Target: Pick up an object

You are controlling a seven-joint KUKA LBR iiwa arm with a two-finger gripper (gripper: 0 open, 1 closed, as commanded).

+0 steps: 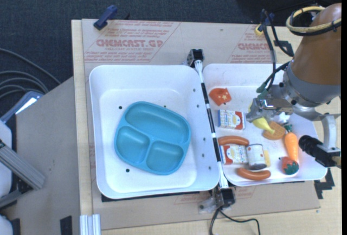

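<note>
The yellow banana (264, 124) lies in the right bin (238, 74), at about three o'clock of the worktop (135, 38), directly beneath my gripper (265, 110). I cannot tell the gripper's state. An orange carrot (291, 146) lies at its four o'clock.

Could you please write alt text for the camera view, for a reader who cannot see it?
The arm's tool hangs over toy food in the right bin, near a banana and carrot. The left bin holds a blue divided plate.
</note>
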